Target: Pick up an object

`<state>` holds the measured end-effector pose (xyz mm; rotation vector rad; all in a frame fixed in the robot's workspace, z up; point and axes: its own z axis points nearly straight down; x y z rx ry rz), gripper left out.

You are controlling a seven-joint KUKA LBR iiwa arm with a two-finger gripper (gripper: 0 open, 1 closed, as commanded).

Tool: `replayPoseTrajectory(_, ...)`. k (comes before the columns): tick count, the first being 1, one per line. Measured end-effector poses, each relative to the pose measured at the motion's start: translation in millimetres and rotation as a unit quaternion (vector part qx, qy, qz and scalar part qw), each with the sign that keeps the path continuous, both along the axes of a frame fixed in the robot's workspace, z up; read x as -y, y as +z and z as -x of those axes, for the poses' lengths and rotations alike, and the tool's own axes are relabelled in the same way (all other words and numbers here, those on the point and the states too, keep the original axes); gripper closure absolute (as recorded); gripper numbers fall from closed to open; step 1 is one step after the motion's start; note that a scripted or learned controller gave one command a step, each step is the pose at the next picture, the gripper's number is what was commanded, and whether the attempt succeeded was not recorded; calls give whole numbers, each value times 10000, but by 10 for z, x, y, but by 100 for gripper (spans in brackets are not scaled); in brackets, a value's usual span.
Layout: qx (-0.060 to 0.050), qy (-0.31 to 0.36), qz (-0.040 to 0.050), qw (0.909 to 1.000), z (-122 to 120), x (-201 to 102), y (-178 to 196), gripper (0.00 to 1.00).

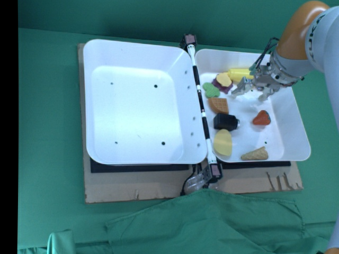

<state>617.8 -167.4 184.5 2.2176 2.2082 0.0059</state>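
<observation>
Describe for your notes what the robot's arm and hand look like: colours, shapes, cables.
The arm is a thick, rounded grey tube with an orange band above the wrist. Thin dark cables loop beside the wrist. The hand is small, metallic grey, with short prongs.

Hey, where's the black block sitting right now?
The black block lies in the right bin, near its left wall, between the orange waffle piece and the yellow oval.

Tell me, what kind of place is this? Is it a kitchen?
Probably a robot test lab, not a kitchen. A grey and orange robot arm reaches over two white bins, the food in the right one looks like toys, such as a red piece, and green cloth covers the bench.
</observation>
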Motion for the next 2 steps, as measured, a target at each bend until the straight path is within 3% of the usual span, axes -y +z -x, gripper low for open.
replayPoseTrajectory(1, 33, 2, 20, 10000, 389, -512, 14, 0)
replayPoseTrajectory(2, 18, 41, -32, 10000, 664, -1173, 1024, 0)
